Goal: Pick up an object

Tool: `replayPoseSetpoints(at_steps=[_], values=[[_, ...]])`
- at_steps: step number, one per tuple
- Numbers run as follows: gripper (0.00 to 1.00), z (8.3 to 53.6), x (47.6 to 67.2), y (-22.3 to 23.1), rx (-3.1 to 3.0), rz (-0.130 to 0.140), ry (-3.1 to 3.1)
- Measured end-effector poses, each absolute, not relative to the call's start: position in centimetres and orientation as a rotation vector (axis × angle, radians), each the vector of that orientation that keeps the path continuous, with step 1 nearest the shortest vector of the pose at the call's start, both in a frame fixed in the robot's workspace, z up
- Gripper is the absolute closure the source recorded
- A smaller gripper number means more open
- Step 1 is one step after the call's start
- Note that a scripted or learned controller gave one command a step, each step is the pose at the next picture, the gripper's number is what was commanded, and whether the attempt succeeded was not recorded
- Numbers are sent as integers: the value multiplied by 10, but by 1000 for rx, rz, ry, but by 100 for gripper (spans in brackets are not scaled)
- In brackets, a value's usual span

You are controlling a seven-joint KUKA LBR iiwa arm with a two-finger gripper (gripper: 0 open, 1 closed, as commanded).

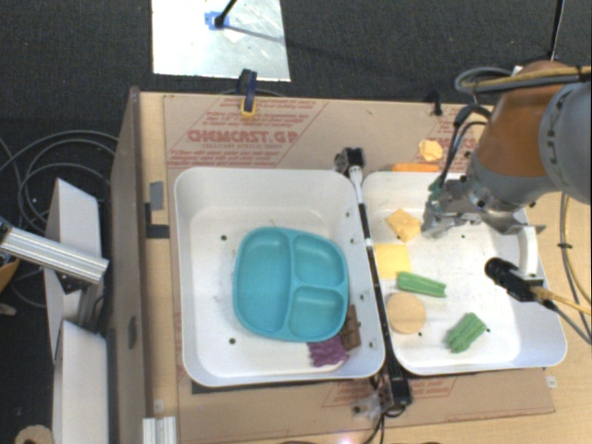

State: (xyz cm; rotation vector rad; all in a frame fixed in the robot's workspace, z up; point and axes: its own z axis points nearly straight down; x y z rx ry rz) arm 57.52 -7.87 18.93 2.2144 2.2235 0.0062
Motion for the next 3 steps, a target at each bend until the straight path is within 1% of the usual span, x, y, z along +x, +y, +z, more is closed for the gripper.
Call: replayPoseSetpoints(at_steps=[1, 2, 3], values=[[100, 205, 523, -142, 2226, -3, 2212], [0, 204, 525, -137, 2218, 1, 2222], [0, 79, 514, -100, 2219, -1, 2227]])
